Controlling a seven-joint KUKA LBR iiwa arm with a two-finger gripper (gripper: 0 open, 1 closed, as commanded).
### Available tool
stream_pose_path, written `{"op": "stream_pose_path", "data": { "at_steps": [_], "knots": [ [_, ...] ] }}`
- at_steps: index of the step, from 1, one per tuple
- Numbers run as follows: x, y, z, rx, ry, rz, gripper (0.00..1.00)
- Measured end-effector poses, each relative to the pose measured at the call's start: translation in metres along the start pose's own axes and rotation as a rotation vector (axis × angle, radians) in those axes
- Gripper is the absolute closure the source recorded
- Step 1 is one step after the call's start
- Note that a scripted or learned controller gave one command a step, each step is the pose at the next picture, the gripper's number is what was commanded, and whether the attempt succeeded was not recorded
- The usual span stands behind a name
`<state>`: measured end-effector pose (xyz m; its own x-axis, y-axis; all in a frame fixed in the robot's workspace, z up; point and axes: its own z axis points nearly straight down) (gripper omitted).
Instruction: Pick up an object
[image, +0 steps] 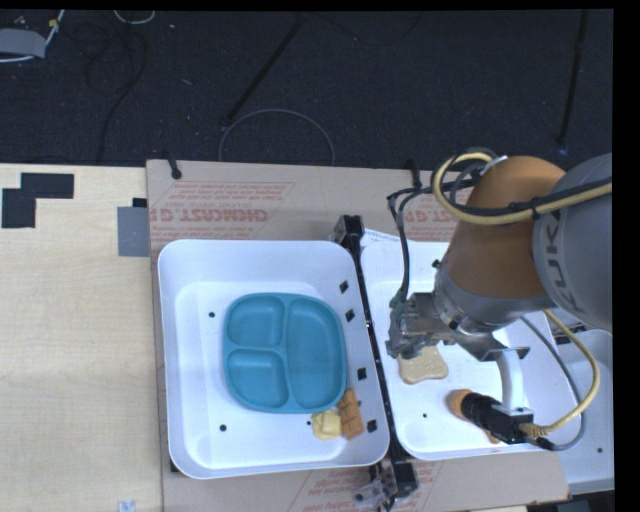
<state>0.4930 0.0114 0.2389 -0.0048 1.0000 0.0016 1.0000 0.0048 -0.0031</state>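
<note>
My gripper (407, 340) hangs low over the left part of the right bin (430, 445), under the grey and orange wrist. A tan slice of toy bread (424, 368) lies flat on the bin floor just below and to the right of the gripper, touching or nearly touching it. An orange rounded piece (459, 403) lies further toward the front of the same bin, partly covered by the robot's own hardware. I see nothing lifted off the bin floor.
The left bin (190, 270) holds a blue divided plate (285, 352), with a yellow piece (326, 425) and an orange-brown piece (350, 415) by its front right corner. A black divider (362, 320) separates the bins. The arm covers much of the right bin.
</note>
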Motion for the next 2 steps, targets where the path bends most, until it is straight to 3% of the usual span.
{"op": "stream_pose_path", "data": {
  "at_steps": [2],
  "knots": [
    [0.093, 0.008, 0.01, 0.001, -0.001, 0.001, 1.0]
  ]
}}
